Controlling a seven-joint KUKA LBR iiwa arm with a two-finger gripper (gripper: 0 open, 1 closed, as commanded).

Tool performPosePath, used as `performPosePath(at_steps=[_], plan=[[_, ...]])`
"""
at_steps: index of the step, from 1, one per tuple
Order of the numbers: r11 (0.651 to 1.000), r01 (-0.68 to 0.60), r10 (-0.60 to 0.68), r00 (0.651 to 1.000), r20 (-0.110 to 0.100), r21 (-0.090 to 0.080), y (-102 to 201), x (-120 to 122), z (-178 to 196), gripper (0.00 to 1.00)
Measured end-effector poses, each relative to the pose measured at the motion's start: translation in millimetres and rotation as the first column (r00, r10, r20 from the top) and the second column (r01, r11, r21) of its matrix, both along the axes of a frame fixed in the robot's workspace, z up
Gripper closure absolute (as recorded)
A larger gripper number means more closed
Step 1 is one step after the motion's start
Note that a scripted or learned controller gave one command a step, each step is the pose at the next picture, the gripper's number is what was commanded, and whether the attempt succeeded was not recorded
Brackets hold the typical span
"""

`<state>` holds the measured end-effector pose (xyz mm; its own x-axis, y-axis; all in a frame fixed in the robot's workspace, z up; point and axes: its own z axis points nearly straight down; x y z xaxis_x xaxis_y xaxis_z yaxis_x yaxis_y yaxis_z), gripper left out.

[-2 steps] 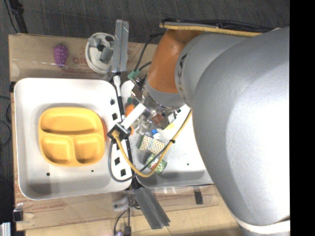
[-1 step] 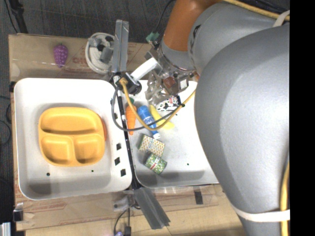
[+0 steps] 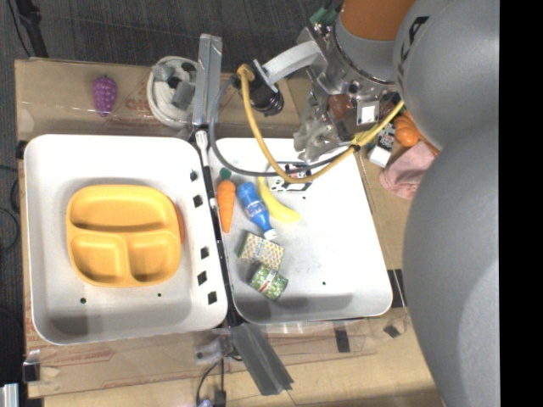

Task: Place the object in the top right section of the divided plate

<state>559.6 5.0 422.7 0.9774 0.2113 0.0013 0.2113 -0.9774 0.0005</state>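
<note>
A yellow divided plate (image 3: 125, 234) lies in the left bin (image 3: 51, 312), with one long section at the back and two smaller ones at the front. The right bin (image 3: 348, 261) holds an orange carrot (image 3: 226, 204), a blue bottle (image 3: 254, 206), a yellow banana (image 3: 282, 206), a patterned box (image 3: 260, 249) and a green can (image 3: 268, 281). My gripper (image 3: 312, 136) hangs over the back edge of the right bin, above and to the right of the banana. It is apart from all of these items.
A yellow cable (image 3: 254, 138) loops from the wrist over the back of the right bin. A purple grape toy (image 3: 104, 94) and a white round holder (image 3: 171, 87) sit behind the left bin. A pink cloth (image 3: 405, 166) and an orange item (image 3: 407, 131) lie right of the bin.
</note>
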Motion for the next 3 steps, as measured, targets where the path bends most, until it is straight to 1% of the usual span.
performPosePath(at_steps=[1, 2, 3], plan=[[1.0, -0.021, 0.021, 1.0, -0.006, -0.001, 86.6, -42.1, -110.4, 1.0], [1.0, 0.006, -0.006, 1.0, -0.005, -0.001, 85.3, -83.6, -117.4, 1.0], [0.972, -0.236, 0.236, 0.972, -0.009, 0.002, 97.9, -32.6, -118.8, 1.0]])
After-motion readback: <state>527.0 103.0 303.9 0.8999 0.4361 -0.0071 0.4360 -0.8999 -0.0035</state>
